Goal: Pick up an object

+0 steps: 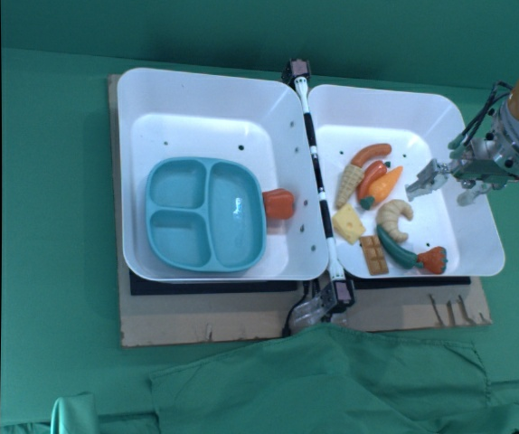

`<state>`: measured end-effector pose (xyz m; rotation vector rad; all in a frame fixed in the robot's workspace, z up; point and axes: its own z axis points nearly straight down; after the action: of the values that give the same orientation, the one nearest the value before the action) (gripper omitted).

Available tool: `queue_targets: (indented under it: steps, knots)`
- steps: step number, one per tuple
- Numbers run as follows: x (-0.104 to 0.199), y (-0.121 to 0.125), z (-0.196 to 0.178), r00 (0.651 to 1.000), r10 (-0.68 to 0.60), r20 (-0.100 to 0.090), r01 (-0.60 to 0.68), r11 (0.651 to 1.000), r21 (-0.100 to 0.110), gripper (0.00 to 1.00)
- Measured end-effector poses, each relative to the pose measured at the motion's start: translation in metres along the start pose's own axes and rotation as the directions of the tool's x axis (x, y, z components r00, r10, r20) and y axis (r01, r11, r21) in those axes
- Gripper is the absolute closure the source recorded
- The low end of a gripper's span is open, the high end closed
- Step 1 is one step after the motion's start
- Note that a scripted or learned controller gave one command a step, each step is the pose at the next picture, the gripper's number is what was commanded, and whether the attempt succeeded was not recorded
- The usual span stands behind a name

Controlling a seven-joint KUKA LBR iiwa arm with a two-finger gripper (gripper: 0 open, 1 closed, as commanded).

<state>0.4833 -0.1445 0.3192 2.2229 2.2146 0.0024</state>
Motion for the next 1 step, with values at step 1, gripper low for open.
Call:
queue_targets:
  steps: [1]
  knots:
    - [0.0000,0.0000,0.0000,1.000,0.000,0.000,0.000,1.000,0.000,0.00]
